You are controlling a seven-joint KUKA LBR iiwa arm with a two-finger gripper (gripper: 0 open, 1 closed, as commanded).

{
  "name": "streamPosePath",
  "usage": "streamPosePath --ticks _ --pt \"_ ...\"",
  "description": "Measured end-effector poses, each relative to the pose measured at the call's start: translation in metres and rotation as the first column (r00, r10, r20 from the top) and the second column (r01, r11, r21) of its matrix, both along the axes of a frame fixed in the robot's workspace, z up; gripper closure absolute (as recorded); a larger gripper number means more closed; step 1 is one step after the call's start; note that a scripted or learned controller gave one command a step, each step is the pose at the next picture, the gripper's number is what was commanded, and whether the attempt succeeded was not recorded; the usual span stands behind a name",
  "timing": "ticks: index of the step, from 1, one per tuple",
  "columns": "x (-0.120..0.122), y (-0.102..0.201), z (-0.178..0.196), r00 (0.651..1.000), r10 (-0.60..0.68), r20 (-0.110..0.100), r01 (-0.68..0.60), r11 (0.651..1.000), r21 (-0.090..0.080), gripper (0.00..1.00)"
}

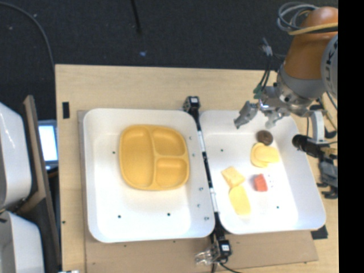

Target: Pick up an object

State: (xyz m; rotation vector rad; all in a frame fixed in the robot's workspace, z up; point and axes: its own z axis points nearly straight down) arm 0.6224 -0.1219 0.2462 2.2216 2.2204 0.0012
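The pincer (260, 114) hangs over the far edge of the right bin (301, 209), its two fingers spread apart with nothing between them. Just toward the near side of it lies a small brown round piece (264, 136), touching the far edge of a yellow round piece (264, 154). Nearer the bin's middle sit a small red block (260, 182), a pale yellow wedge (232, 176) and a yellow oblong piece (239, 201); wedge and oblong lie close by the divider between the bins. The left bin (102, 220) carries a yellow divided plate (153, 156) at its centre. Both bins rest on a light wooden counter (68, 84). Beyond the counter's far edge the floor (170, 21) is dark, with a cable crossing it.
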Motion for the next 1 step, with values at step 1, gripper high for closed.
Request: streamPosePath --ticks 1 --pt "-0.0637 -0.0216 0.097 1.0 0.021 0.01 -0.02 1.0 -0.002 0.0"
